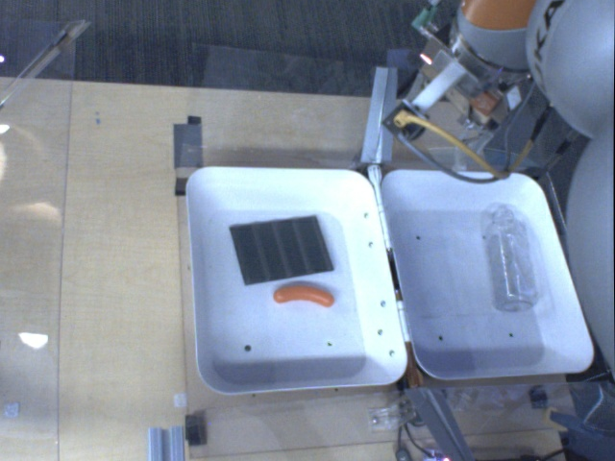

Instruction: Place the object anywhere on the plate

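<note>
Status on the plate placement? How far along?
Done: nothing yet. The orange sausage lies in the left bin, just below the dark plate, not on it. In hand: nothing visible; the gripper sits above the right bin's far edge. Left: pick and place.

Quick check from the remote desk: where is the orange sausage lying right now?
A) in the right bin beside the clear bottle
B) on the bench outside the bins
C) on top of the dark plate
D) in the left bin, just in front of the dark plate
D: the orange sausage lies on the left bin's white floor, just below the dark plate's near edge.
</note>
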Robot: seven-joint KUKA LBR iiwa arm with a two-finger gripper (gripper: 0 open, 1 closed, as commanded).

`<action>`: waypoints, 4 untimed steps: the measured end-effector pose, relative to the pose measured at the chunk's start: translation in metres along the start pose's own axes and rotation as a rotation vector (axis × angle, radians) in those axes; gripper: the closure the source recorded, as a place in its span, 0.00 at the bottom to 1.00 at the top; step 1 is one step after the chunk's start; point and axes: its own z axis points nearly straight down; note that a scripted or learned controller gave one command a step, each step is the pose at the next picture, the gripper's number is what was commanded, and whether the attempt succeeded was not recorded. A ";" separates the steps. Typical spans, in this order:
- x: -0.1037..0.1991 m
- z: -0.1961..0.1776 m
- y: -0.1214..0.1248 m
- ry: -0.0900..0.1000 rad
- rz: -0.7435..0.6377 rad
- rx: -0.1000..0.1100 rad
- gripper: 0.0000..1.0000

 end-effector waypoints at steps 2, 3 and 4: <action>0.023 0.005 -0.018 0.002 0.532 0.001 1.00; 0.032 -0.058 -0.069 0.004 0.482 -0.001 1.00; 0.032 -0.058 -0.069 0.003 0.483 -0.001 0.00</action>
